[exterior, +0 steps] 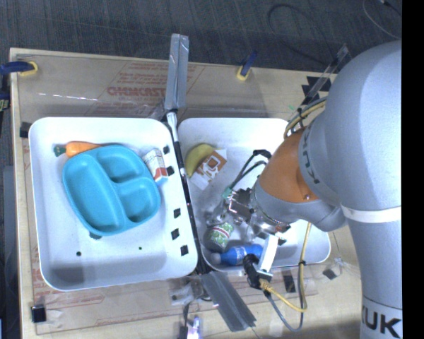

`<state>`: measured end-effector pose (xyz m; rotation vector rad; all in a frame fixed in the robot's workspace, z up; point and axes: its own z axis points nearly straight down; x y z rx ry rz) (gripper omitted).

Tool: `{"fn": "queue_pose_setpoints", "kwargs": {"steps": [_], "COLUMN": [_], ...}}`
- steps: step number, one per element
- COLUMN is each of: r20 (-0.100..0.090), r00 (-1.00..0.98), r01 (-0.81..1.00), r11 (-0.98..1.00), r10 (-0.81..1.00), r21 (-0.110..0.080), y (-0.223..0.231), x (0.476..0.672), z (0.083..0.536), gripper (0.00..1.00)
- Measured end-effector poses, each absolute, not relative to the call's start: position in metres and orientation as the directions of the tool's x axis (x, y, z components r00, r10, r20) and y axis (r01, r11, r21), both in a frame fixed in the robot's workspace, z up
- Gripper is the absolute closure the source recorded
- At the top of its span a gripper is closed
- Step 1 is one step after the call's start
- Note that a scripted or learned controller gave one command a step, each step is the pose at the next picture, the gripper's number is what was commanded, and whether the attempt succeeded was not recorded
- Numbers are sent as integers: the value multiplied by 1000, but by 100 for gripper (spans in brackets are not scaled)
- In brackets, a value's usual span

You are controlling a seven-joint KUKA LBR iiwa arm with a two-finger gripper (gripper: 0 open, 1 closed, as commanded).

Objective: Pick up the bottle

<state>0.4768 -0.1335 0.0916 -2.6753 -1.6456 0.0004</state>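
Looking down on the surface [127, 76], you have two shallow white bins side by side, the left bin [49, 260] and the right bin [268, 129]. The arm [360, 154] comes in from the right of the view and bends down over the right bin, its orange band [286, 175] sitting just above the wrist. The jaws [230, 221] hang low in the near half of that bin, amid a cluster of small things, and you cannot tell from this angle whether they are open or closed, because the wrist and its cabling cover them.

Your bottle [242, 253] lies on its side at the near edge of the right bin: a blue body with a dark end pointing toward the right. It sits just below the wrist and touching, or very nearly touching, a green-labelled can [220, 234] on its left. Nothing shows the bottle between the jaws.

Farther back in the same bin you can see a banana [196, 155] with a small brown-and-white packet [212, 165] just beside it.

In the left bin a blue divided plate [109, 189] lies tilted across the middle. A carrot [81, 147] rests along its far-left edge, and a small white-and-red container [154, 165] lies at its right, near the wall between the bins.
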Motion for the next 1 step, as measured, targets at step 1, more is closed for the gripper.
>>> {"fn": "queue_pose_setpoints", "kwargs": {"steps": [1], "r20": [1], "r00": [595], "r01": [804], "r11": [-595], "r10": [804], "r21": [-5], "y": [-191], "x": [476], "z": [159], "gripper": [0]}}
